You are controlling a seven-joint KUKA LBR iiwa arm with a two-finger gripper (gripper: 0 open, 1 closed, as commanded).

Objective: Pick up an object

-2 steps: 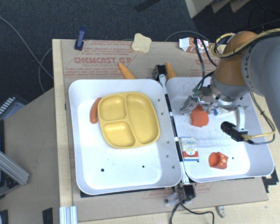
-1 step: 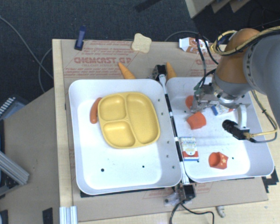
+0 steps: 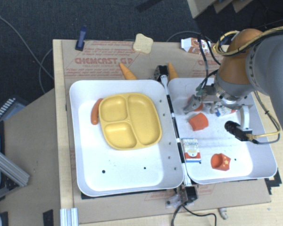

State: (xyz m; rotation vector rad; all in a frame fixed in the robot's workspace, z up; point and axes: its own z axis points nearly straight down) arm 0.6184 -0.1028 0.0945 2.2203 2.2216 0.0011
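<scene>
An orange-red lump [image 3: 198, 121] lies on the floor of the right bin [image 3: 252, 157], near its middle. It is the object closest to the gripper [image 3: 196, 103], so it is the likeliest target. The gripper sits low over the bin just above and beside the lump, at the end of the grey arm with its orange band [image 3: 236, 62]. Whether the gripper is wide or narrow cannot be told from this angle, and nothing is seen held in it. The pick therefore looks not yet made: closing on an object and lifting it are both left to do.

Further down the same bin lie a red piece [image 3: 220, 161] and a small printed carton [image 3: 191, 149] close to the bin's left wall. The left bin [image 3: 127, 171] holds a yellow divided plate [image 3: 130, 120], with an orange sausage [image 3: 95, 112] touching its left edge.

Both bins rest on a bench [image 3: 104, 55] topped with a brown printed sheet. A carrot [image 3: 127, 71], a slice of bread [image 3: 143, 43] and a small blue thing [image 3: 80, 38] lie on the sheet beyond the bins. Around the bench is a dark carpeted floor [image 3: 28, 32] with loose cables.
</scene>
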